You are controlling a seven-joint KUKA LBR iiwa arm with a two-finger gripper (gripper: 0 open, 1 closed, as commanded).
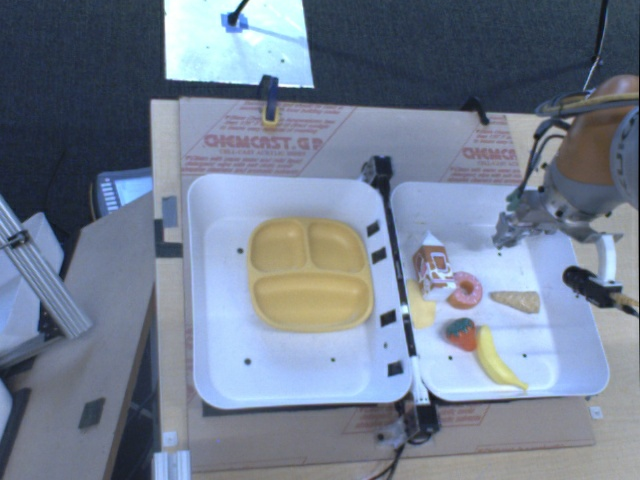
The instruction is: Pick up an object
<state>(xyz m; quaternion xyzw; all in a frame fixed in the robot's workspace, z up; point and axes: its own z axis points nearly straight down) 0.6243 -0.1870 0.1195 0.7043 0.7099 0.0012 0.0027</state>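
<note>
While jaws (506, 234) hover, state unclear, right bin (580, 368): one carton (433, 268), one donut (465, 291), one banana (497, 359), one strawberry (461, 333)

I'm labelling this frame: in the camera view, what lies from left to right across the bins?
Yellow tray → milk carton → donut → pizza slice → tool sits above, near the pizza slice's column.

- Dark blue-grey carpet floor (80, 58) lies behind and left of the tan wooden bench (165, 148).
- A pale square sheet (238, 28) lies on the carpet beyond the bench's far edge.
- A printed brown cardboard sheet (300, 138) covers the bench top.
- A silver aluminium bar (40, 278) leans left of the bench.
</note>
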